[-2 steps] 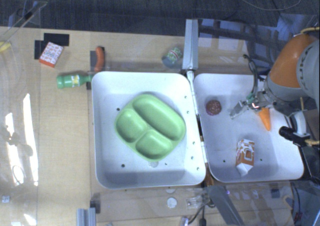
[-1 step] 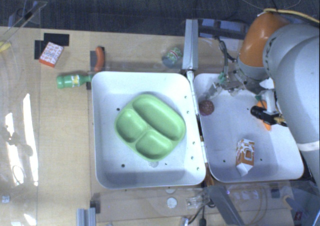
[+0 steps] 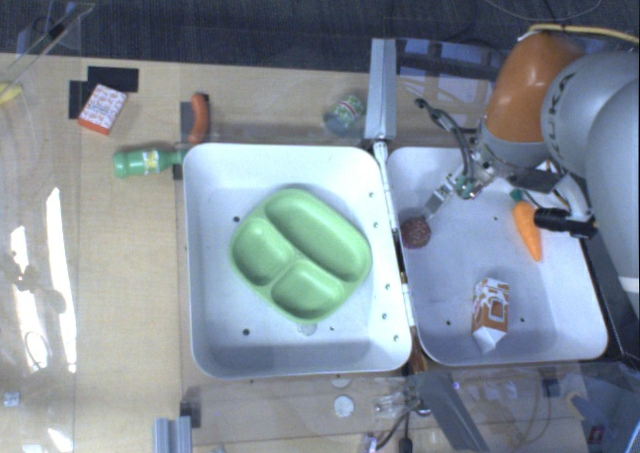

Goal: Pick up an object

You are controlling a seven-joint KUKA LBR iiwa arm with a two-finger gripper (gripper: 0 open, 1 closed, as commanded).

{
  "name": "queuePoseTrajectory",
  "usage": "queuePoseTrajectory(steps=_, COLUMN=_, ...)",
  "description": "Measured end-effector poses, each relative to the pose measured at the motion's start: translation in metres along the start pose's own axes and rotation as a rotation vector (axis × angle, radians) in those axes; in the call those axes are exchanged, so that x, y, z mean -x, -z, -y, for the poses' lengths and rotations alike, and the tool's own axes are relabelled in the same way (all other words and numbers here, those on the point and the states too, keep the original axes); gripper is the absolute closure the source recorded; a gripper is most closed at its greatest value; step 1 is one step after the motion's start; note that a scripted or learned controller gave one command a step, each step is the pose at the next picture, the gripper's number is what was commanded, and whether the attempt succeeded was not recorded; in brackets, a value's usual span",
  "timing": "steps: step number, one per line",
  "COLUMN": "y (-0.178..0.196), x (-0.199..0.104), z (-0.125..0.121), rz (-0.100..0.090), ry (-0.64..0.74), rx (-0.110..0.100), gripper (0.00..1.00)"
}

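The right bin (image 3: 560, 341) holds a small dark red round object (image 3: 415, 232) by its left wall, an orange carrot (image 3: 527, 229) near its right side, and a white and orange carton (image 3: 489, 309) lying toward the front. My gripper (image 3: 441, 201) reaches down from the grey and orange arm (image 3: 530, 91) into the back left of this bin. Its tip is just above and right of the dark red object, and I see nothing in it.
A green divided plate (image 3: 300, 251) lies in the left bin (image 3: 210, 341). On the bench behind the bins are a green bottle (image 3: 145, 161), a small orange and white box (image 3: 103, 108), a red-orange item (image 3: 199, 116) and a clear crumpled container (image 3: 345, 113).
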State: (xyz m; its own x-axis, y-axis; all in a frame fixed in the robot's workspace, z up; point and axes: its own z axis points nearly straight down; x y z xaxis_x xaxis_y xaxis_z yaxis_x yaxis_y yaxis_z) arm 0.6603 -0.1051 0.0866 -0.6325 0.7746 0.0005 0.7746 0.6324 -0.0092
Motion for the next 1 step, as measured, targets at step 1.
queuePoseTrajectory(steps=1, y=0.0020, x=-0.0428, z=0.0313, rz=0.008, ry=0.070, rx=0.017, gripper=0.00)
